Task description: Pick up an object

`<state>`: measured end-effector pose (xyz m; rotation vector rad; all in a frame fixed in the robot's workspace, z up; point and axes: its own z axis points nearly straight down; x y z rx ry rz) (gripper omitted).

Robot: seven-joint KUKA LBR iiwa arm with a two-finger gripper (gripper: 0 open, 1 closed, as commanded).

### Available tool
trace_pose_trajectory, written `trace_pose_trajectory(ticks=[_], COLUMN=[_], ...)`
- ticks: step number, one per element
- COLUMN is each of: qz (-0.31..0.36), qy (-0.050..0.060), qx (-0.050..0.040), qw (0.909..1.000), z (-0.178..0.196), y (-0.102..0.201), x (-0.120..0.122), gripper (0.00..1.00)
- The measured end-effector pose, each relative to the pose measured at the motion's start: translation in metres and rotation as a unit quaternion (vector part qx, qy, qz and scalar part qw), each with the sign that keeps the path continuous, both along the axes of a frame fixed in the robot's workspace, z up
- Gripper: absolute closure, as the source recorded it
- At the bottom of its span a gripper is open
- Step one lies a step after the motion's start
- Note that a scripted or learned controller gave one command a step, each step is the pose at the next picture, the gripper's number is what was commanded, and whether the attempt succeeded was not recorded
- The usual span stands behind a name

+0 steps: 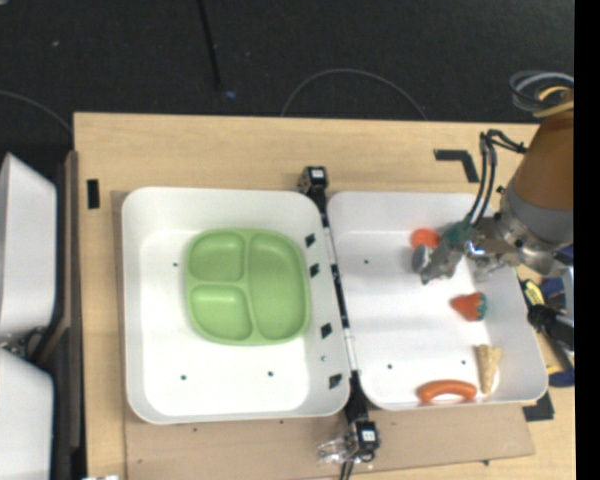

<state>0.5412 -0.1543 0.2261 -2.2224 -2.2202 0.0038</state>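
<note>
Gripper (435,264) of the grey arm hangs low in the right white bin (380,313), just beside a small orange round toy (424,237). Whether it grasps anything, I cannot tell. The toy looks light, smooth, probably slippery; take it across its middle.

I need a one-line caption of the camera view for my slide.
Gripper reaches into the right bin near an orange toy; a green divided plate lies in the left bin.

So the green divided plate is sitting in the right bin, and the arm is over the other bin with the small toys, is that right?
Not quite. The camera view shows the green divided plate in the left bin. The arm is over the right bin, the one with the small toys, so that part stands once the sides are swapped.
</note>
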Motion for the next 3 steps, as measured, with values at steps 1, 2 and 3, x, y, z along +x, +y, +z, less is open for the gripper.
trace_pose_trajectory(ticks=[1, 2, 3], qz=[0.0, -0.001, -0.003], qy=[0.0, 0.001, -0.003], qx=[-0.0002, 0.0004, 0.0006], qw=[1.0, 1.0, 1.0], z=[-0.05, -0.11, -0.096], y=[-0.009, -0.003, -0.004], x=[0.007, 0.003, 0.005], gripper=[0.0, 0.0, 1.0])
